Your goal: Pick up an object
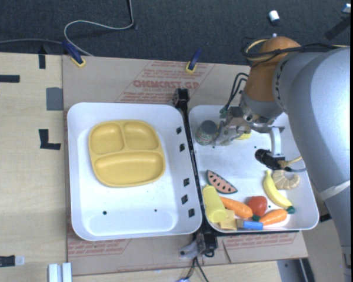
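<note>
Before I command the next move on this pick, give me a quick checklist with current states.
1. Gripper is over the right bin: ok.
2. Target near the gripper: grey-green round object sits at its left: ok.
3. Object between the fingers: cannot tell.
4. Other toys, watermelon slice, banana, carrot, lie away from the gripper: ok.
5. Yellow divided plate sits in the left bin, out of the way: ok.
</note>
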{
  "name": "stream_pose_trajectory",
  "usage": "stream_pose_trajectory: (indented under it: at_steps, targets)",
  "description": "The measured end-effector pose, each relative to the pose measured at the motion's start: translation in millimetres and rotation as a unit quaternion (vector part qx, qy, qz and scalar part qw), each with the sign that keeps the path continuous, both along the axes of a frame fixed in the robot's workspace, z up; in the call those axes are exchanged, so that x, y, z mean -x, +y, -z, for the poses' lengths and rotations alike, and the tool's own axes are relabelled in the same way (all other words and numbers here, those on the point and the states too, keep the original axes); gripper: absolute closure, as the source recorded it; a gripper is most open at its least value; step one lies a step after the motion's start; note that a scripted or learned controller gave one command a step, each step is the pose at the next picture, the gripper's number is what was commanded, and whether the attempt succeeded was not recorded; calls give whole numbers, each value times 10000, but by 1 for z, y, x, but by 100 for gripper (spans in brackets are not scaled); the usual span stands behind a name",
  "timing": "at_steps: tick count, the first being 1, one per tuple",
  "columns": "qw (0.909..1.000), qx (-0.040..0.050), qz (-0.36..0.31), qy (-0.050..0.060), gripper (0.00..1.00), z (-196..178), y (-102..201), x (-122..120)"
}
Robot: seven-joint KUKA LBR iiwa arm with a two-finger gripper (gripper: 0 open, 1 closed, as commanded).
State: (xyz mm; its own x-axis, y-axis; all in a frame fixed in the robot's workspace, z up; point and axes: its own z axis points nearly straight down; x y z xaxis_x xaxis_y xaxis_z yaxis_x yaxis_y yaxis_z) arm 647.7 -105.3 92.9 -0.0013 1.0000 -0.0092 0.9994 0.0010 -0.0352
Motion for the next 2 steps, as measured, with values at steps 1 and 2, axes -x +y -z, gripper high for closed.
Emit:
stream_pose_trajectory:
  at_steps: [1,2]
  targets:
    - [10000,52,19,43,0,0,-7,3]
    - [9998,-45,3,-172,0,8,7,72]
